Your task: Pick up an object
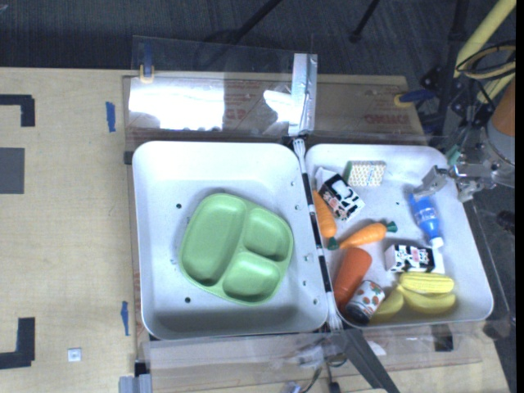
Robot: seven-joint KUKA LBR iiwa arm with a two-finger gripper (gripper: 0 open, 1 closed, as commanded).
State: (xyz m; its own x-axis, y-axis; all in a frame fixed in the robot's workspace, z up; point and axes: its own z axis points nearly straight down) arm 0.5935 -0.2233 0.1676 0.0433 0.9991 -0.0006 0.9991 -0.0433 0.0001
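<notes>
While nothing's actually been grabbed, the right bin (475, 244) is where all the pickable stuff sits: a blue bottle (426, 218) with a white cap near its right wall, a carrot (363, 235) in the middle touching a bigger orange-red veggie (352, 272) below it, and another small carrot (325, 219) against the left wall. Two cow-patterned black-and-white cartons (340, 196) (411, 258) are in there too, but any print on them is too blurry to read. Bananas (424, 293) lie in the front right corner, a small tin (368, 298) just left of them, and a speckled green sponge (365, 173) near the back. The tool (444, 179) hangs over the bin's back right corner, just above the bottle; can't tell how its fingers stand. Left bin (155, 219) has a green divided plate (236, 246). Both sit on the wooden table (57, 219).
</notes>
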